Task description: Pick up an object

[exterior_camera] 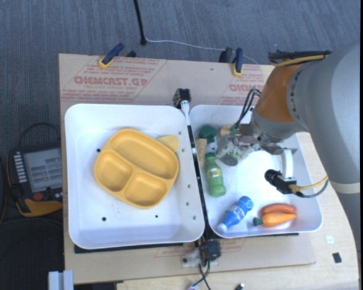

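The green bottle (215,177) is lying in the right bin (308,219), lengthwise along the bin's left wall, with its cap end pointing toward the far side. The jaws are hanging low over the same bin, just to the right of the bottle's cap end. Whether they are wide, narrow or gripping anything cannot be told, because the wrist hardware is covering them.

A dark green object (207,132) is sitting in the far left corner of this bin, near the bottle's cap. A blue bottle (236,212) is lying tilted near the front wall, just beside the green bottle's base. A carrot (277,215) is resting at the front right, apart from the blue bottle.

The arm (290,101) is reaching in from the right across the bin's far side.

In the left bin (78,162), a yellow divided plate (136,167) is lying in the middle, and a pale yellow piece (168,141) is showing at its far right edge. Both bins are sitting on the counter (85,77).
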